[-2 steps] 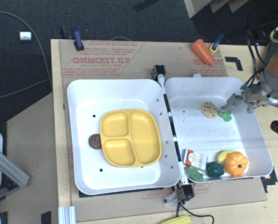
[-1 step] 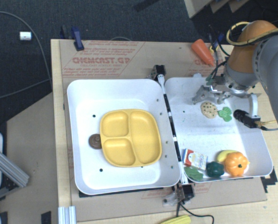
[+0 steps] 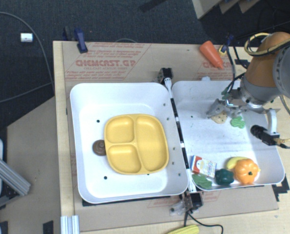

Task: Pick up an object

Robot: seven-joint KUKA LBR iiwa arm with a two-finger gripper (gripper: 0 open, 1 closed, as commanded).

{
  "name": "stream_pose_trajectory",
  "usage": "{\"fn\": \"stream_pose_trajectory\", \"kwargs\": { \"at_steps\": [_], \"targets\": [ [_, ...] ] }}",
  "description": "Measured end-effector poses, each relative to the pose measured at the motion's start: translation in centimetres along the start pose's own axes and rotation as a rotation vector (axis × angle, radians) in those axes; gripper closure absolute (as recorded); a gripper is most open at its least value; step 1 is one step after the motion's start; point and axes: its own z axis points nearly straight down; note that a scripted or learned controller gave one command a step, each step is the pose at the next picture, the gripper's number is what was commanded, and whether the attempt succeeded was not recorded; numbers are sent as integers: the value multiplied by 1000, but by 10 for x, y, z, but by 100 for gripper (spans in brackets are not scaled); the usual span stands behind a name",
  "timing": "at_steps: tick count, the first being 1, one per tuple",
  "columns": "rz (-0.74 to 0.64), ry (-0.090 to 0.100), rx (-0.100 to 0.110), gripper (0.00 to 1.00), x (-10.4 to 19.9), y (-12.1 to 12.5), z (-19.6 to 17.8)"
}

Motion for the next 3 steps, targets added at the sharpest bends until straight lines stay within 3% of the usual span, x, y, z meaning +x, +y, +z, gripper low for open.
{"fn": "stream_pose_trajectory", "kwargs": {
  "at_steps": [1, 2, 3],
  "targets": [
    [0, -2, -4, 0, -22, -13, -75],
    [-1, 3, 0, 0, -42, -44, 1],
    [-1, -2, -4, 0, -53, -16, -112]
  ]
}}
